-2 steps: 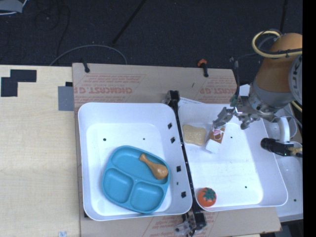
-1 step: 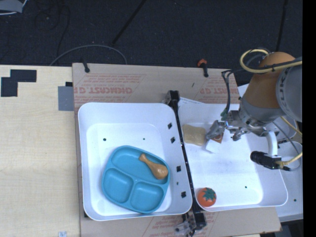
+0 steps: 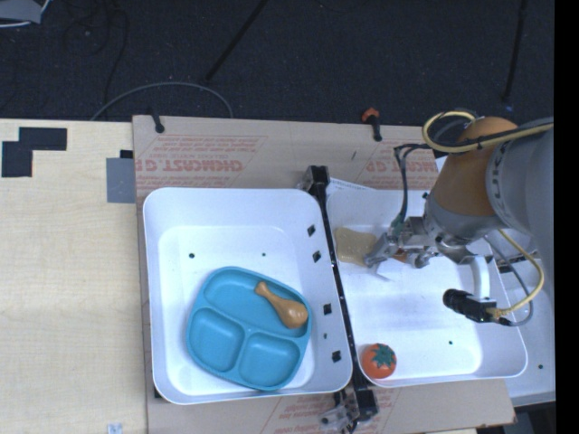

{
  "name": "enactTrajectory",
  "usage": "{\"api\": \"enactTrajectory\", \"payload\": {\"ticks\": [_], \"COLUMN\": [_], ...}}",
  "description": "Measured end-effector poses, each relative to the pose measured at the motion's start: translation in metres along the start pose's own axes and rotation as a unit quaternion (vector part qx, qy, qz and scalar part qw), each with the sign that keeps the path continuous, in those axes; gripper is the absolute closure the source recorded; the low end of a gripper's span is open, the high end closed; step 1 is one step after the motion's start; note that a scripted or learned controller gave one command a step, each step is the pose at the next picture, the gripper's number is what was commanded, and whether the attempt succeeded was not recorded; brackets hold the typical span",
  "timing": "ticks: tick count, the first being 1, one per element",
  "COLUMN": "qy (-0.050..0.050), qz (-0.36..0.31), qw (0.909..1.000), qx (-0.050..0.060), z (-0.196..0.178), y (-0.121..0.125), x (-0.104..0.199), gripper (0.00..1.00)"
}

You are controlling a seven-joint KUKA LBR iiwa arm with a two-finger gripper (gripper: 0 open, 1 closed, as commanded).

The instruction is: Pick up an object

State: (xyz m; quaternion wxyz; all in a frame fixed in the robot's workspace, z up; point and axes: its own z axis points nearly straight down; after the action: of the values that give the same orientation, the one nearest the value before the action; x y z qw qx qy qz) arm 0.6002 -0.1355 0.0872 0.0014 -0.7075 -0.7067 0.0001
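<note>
Gripper (image 3: 387, 253) is seen low in right bin (image 3: 425, 369), approx. over a beige flat item (image 3: 355, 240) at the bin's upper left; open or shut can't be told. Tomato-like toy (image 3: 379, 360) sits in the near-left corner. In left bin (image 3: 167, 233), a drumstick (image 3: 282, 304) rests on blue tray (image 3: 244, 333), w/ compartments keeping it put.

Grey arm (image 3: 520, 183) with orange band (image 3: 470, 174); yellow and black cables (image 3: 443, 129) looped above the metallic gripper (image 3: 398, 250).
</note>
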Motion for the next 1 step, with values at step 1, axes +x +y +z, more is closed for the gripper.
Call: {"api": "enactTrajectory", "payload": {"ticks": [1], "qy": [0.000], "qz": [0.001], "qw": [1.0000], "qx": [-0.001], "z": [-0.0132], "y": [0.0008], "x": [-0.0012], "gripper": [1.00]}}
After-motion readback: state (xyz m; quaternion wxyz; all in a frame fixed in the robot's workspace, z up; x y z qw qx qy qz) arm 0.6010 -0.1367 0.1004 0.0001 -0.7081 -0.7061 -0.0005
